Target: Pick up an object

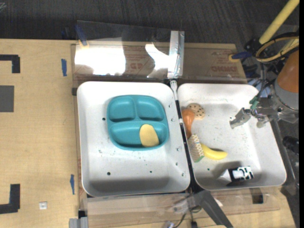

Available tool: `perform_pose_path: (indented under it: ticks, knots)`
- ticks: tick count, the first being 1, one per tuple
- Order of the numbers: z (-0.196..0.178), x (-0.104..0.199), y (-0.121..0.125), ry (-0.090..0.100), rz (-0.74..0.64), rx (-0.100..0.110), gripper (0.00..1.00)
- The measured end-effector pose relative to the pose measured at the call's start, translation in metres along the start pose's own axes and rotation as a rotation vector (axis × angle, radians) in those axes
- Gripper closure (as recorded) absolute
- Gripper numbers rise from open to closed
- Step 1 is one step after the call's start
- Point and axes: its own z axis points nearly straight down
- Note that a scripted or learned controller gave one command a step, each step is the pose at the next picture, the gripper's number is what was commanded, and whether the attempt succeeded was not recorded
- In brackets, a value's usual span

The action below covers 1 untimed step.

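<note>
My gripper (249, 119) hangs over the right part of the right bin (266, 141), open, with only bare bin floor between its fingers. Left of it, against the divider, lie an orange carrot-like piece (188, 121) and a speckled tan cookie-like piece (196, 110). Lower down a yellow banana (214, 153) touches a patterned tan bar (195, 146). A small black and white object (240, 174) rests near the bin's front wall. In the left bin (90, 141) a teal divided plate (121, 115) carries a yellow oval object (149, 135).
A clear plastic sheet with a metal upright (175, 53) stands behind the bins. Cables and a yellow pole (280, 18) are at the back right. Cardboard with black marks (33, 127) covers the bench to the left.
</note>
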Motion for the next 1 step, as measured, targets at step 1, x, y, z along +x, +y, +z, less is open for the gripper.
perform_pose_path:
  ticks: [1]
  knots:
    - [0.0897, 0.0709, -0.05, 0.002, 0.085, 0.008, 0.0]
